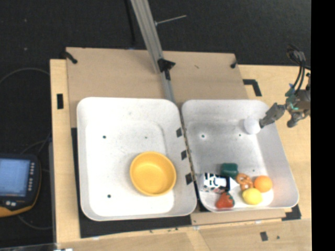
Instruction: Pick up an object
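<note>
The gripper [285,112] sits at the right bin's [220,119] upper right edge, above the rim; its opening state cannot be determined. Small objects [238,184] cluster in that bin's near corner, well apart from it.

Tan wooden bench [146,72], black floor [63,14], metal pole [149,30], handheld screen [15,184] at left

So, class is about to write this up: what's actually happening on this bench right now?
A robot arm reaches in from the right, its end effector at the right bin's far right rim, near a small white object. The toys, an orange, lemon, strawberry and green block, sit untouched in that bin's near corner. A yellow bowl sits in the left bin. Nothing is picked up yet.
</note>
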### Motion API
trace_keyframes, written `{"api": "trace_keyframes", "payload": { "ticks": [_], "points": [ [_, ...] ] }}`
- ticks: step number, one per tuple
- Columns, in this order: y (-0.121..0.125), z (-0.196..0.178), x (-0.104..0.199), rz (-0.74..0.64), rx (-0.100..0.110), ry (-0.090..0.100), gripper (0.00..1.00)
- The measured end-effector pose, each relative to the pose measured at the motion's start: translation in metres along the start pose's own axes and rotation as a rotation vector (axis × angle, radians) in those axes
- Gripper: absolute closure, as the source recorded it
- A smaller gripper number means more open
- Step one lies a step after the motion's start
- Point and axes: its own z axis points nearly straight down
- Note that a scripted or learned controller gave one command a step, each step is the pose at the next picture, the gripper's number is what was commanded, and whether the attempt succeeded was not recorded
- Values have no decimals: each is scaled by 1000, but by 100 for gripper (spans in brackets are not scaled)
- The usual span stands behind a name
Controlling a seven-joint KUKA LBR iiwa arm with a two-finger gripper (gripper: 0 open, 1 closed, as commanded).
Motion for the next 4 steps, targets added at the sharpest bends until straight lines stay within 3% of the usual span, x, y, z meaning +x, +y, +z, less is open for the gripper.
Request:
{"api": "trace_keyframes", "payload": {
  "ticks": [1,4],
  "points": [
    [0,0,0,0,0,0,0],
    [-13,175,-7,4,6,0,0]
  ]
}}
